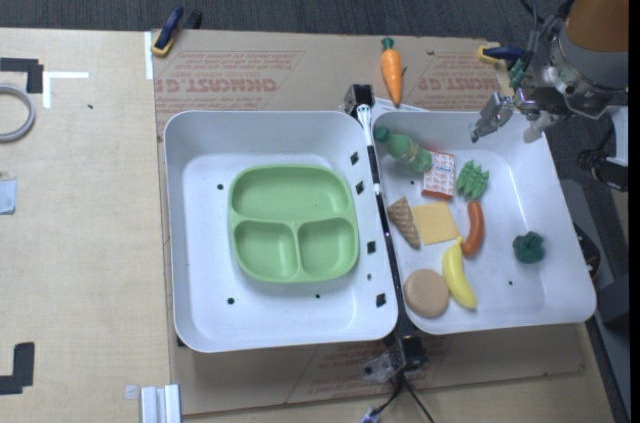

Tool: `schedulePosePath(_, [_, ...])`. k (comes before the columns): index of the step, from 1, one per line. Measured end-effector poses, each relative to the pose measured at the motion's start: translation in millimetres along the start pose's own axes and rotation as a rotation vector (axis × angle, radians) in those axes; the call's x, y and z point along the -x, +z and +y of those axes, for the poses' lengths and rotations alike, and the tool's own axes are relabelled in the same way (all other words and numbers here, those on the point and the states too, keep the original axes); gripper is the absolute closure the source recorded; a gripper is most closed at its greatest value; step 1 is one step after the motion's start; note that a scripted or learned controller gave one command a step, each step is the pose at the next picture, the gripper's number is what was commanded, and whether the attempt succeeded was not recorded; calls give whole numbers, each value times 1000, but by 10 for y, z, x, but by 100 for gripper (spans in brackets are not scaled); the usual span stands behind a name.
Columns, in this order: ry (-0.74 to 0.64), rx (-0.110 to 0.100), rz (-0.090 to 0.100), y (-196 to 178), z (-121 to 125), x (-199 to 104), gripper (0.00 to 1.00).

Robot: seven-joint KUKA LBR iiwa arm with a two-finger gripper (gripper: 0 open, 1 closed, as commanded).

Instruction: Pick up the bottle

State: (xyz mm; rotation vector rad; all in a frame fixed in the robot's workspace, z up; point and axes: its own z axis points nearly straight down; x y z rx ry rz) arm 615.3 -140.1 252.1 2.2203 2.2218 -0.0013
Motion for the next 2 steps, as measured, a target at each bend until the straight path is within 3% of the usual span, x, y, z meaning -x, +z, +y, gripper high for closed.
schedulePosePath(1, [-2, 1, -1, -96, 4, 3, 100])
schedulePosePath(2, [-17, -1, 0, -375, -549, 420, 100])
